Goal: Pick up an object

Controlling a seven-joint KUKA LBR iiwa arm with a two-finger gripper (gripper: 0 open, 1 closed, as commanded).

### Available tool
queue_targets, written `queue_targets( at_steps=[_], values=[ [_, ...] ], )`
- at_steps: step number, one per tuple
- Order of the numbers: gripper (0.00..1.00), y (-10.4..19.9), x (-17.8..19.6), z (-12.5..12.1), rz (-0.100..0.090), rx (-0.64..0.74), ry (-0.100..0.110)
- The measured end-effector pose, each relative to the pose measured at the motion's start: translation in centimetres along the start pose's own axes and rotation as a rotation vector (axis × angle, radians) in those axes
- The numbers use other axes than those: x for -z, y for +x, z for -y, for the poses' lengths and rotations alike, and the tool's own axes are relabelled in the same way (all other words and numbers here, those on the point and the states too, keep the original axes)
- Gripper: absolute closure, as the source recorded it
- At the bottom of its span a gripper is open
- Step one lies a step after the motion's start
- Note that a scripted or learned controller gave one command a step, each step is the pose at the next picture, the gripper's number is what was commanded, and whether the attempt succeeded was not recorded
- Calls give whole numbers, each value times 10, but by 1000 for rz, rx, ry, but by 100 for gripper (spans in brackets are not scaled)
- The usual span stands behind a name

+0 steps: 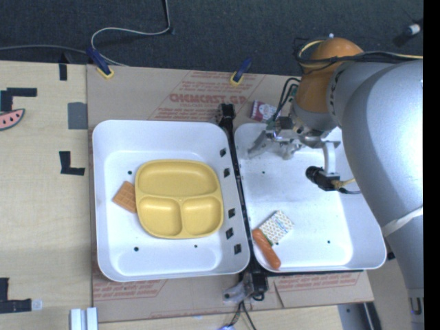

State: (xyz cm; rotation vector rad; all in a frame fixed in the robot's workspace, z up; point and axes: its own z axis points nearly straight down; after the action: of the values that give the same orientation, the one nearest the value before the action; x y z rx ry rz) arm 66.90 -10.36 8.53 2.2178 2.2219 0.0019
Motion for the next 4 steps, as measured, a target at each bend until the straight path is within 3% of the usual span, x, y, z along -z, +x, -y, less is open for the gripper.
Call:
queue_targets(
  at_steps=[1,2,3,4],
  values=[
    [100,-1,10,0,4,1,0],
    [0,-1,10,0,4,1,1],
    [100,-1,20,0,6,2,1],
    [0,-1,19,0,6,2,1]
  ],
)
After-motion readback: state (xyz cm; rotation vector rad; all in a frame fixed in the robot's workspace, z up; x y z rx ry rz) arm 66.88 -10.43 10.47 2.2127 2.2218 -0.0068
